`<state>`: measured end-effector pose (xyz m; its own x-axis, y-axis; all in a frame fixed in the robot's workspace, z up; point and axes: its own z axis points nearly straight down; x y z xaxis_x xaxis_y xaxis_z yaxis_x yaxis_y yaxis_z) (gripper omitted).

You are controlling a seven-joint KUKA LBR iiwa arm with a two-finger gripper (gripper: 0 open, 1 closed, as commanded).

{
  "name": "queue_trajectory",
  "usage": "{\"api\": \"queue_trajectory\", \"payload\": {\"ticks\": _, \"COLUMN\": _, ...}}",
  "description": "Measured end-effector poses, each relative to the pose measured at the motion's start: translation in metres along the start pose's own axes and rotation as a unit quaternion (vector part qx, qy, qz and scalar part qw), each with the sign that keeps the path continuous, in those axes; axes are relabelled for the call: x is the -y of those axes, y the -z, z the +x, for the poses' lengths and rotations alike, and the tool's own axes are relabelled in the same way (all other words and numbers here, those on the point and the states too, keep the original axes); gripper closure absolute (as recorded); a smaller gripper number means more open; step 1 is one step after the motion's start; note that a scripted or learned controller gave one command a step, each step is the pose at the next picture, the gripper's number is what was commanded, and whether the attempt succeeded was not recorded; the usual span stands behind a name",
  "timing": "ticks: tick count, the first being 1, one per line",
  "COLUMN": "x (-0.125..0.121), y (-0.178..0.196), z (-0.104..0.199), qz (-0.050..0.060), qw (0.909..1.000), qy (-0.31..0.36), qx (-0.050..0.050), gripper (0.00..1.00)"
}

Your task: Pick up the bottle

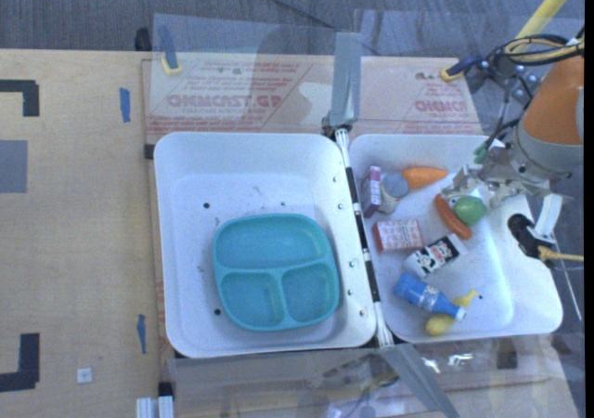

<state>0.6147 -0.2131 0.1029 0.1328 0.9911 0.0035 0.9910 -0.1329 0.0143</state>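
A blue bottle lies on its side near the front of the right bin, with a yellow piece at its right end. A small purple bottle lies by the bin's left wall. My gripper hangs over the right bin's back half, directly above a green ball and an orange piece. It is well behind and to the right of the blue bottle. No bottle is between its fingers.
The right bin also holds an orange carrot, a grey-capped jar, a red packet and a black-and-white carton. A teal divided plate lies in the left bin. Cables hang at the right.
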Motion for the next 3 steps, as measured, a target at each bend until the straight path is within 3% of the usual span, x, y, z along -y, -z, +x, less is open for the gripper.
{"api": "queue_trajectory", "payload": {"ticks": 1, "x": 0.0, "y": 0.008, "z": -0.002, "qz": 0.0, "qw": 1.0, "qy": -0.001, "qx": 0.002, "gripper": 1.0}}
{"api": "queue_trajectory", "payload": {"ticks": 2, "x": -0.022, "y": -0.015, "z": 0.006, "qz": 0.003, "qw": 0.9988, "qy": -0.05, "qx": 0.003, "gripper": 1.0}}
{"api": "queue_trajectory", "payload": {"ticks": 3, "x": -0.009, "y": 0.127, "z": 0.05, "qz": 0.006, "qw": 0.9903, "qy": -0.138, "qx": 0.003, "gripper": 1.0}}
